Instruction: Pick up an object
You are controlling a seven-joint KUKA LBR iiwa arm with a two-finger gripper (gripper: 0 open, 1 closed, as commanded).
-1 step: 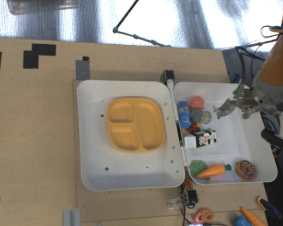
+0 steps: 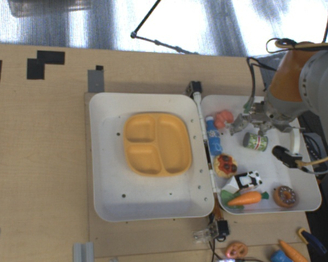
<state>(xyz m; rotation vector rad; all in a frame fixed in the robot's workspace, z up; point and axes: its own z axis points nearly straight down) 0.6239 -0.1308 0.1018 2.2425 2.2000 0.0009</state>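
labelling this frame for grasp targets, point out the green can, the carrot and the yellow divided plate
green can (image 2: 256, 142), camera view, on its side wall, just below the gripper
carrot (image 2: 245, 199), camera view, middle of its orange body
yellow divided plate (image 2: 156, 144), camera view, on the ridge between its compartments

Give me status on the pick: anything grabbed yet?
Done: the gripper is over the right bin, just above the green can. In hand: nothing visibly held; the can lies on the bin floor. Left: grasp and lift. The carrot, donut and other toys lie untouched; the yellow tray sits in the left bin.
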